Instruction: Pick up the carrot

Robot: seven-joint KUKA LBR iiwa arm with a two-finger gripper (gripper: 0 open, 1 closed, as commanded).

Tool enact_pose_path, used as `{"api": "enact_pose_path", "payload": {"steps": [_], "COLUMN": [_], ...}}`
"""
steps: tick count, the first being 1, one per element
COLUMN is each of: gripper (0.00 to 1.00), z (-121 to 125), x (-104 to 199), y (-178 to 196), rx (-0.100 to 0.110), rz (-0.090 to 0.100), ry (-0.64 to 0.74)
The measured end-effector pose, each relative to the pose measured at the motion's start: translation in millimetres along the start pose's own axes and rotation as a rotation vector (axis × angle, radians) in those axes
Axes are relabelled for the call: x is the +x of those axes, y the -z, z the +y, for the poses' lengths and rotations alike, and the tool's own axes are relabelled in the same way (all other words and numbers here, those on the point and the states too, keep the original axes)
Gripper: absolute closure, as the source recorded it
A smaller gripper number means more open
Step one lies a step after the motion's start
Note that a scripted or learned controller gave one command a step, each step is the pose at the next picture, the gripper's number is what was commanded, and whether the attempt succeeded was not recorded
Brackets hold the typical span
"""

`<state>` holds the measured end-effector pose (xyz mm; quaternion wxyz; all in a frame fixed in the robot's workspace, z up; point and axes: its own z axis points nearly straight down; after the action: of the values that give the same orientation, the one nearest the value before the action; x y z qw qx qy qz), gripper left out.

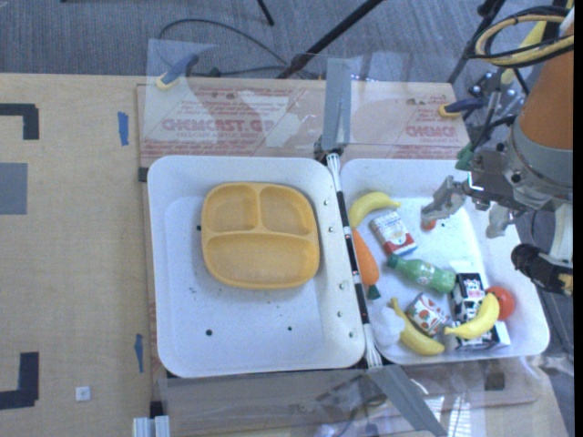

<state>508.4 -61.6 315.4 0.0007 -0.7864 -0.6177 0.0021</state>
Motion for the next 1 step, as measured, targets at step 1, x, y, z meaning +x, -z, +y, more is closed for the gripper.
{"api": "enact_pose_path", "payload": {"steps": [1], "gripper": [0.00], "z": [-18.3], "x": [-43.3], "y": [-91.5], "rx": [0.002], "rz": [0.002], "ry": [0.207]}}
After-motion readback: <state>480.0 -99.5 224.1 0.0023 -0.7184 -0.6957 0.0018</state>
